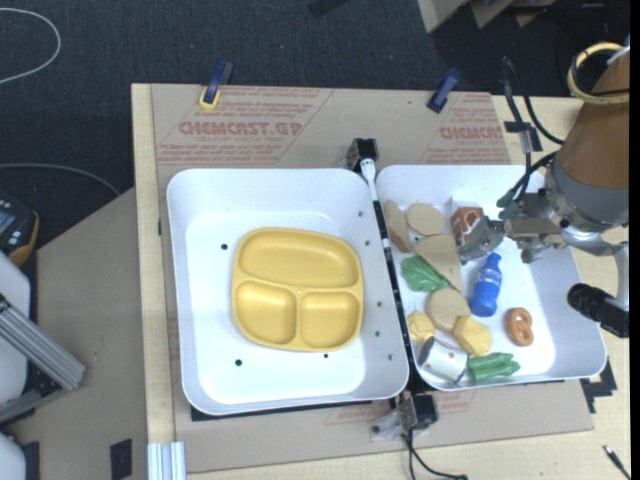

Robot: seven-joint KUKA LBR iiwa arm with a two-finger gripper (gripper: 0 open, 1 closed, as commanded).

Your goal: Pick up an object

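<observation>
The arm enters from the right of the frame, its orange band at the upper right, and the gripper (492, 236) hangs low over the upper middle of the right bin (570, 358). Whether anything sits between its parts cannot be told from this slanted view, so no grasp can be claimed.

The pickable things all lie in the right bin: a blue bottle (486, 286) just below the gripper, a brown can (464, 218) just to its upper left, tan pieces (425, 218) near the bin's upper left, a green piece (424, 273) to the left, yellow blocks (470, 334) lower down, a small pretzel (519, 324) toward the right, a metal cup (444, 360) and a green pod (495, 367) at the bottom edge. The left bin (195, 268) carries a yellow divided plate (297, 288) at its centre.

By my reading the step in hand is the reach and descent onto a target, most likely the blue bottle or the brown can. The next move calls for settling squarely over one item, well clear of its close neighbours, closing on it and lifting straight up.
</observation>
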